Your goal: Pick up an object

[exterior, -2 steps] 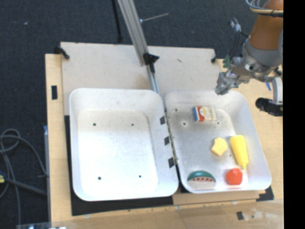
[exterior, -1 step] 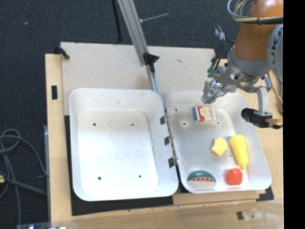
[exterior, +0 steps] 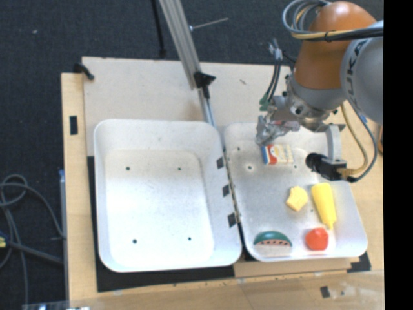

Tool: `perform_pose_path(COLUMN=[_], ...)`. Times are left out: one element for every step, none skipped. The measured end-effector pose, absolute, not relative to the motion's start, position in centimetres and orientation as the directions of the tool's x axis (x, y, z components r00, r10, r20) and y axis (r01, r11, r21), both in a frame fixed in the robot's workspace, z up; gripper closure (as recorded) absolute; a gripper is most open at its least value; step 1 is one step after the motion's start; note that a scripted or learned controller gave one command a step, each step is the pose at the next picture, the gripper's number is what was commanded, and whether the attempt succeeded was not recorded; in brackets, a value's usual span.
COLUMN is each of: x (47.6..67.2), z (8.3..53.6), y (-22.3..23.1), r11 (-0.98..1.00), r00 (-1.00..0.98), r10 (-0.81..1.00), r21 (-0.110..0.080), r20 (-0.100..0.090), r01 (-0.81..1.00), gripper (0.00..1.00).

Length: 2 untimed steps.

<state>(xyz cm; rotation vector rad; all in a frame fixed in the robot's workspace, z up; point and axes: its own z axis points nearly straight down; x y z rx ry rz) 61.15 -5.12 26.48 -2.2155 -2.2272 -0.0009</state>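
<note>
Gripper (exterior: 270, 134) is seen low over the far end of the right bin (exterior: 258, 192), hanging from the grey wrist below the orange band; whether its fingers are spread or pressed together cannot be told, since the metal tip is blurred against the white floor

Nearest candidate: a small red-and-white carton (exterior: 277, 154), lying immediately below the tip in the view, slightly to the arm's side of it. Contact cannot be confirmed; it is either touched or just missed. Nothing is seen pinched, so no hold is claimed

Key relation: the carton's long axis appears to run roughly across the bin, left-right in the view, and the tip is placed at its left end rather than over its centre. A short offset toward the arm side is judged necessary before a close would straddle it

Other items, all further toward the near edge from the tip:
- yellow block (exterior: 297, 199), near, toward the arm side
- yellow corn cob (exterior: 324, 204), just beside the block, long axis running away from the tip
- red tomato-like ball (exterior: 317, 238), well apart
- watermelon slice (exterior: 271, 241), well apart, almost straight toward the near rim

Left bin (exterior: 161, 192) lies on the far side from the arm

Task stage is judged as approach/grasp attempt, lift not yet done
</note>
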Motion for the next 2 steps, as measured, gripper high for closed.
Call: perform_pose_path(x=[58.9,56.0], z=[25.5,25.5], y=[0.6,4.5], r11=[0.007,0.006], r00=[-0.007,-0.006], r10=[1.0,1.0], r21=[-0.001,-0.001], r20=[0.001,0.001], r01=[1.0,1.0], gripper=[1.0,1.0])
